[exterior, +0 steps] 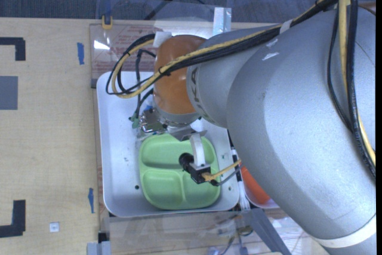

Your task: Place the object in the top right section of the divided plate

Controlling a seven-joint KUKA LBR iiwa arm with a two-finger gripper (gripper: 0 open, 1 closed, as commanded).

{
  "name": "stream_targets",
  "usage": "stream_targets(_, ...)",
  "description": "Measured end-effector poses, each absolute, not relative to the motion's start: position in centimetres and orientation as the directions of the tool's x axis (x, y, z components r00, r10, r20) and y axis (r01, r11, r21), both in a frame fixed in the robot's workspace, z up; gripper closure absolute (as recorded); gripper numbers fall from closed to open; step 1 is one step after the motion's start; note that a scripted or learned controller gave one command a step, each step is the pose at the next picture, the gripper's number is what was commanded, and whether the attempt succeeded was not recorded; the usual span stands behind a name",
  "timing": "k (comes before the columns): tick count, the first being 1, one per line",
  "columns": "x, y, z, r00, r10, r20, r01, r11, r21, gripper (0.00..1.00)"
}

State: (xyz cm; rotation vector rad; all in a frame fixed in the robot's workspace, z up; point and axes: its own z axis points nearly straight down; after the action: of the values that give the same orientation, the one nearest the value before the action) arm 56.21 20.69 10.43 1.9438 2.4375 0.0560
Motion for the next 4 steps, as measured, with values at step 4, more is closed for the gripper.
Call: stream_targets(4,49.8,21.0,16.4,-0.023,1.0,0.0,1.0,0.023,-0.005,1.0)
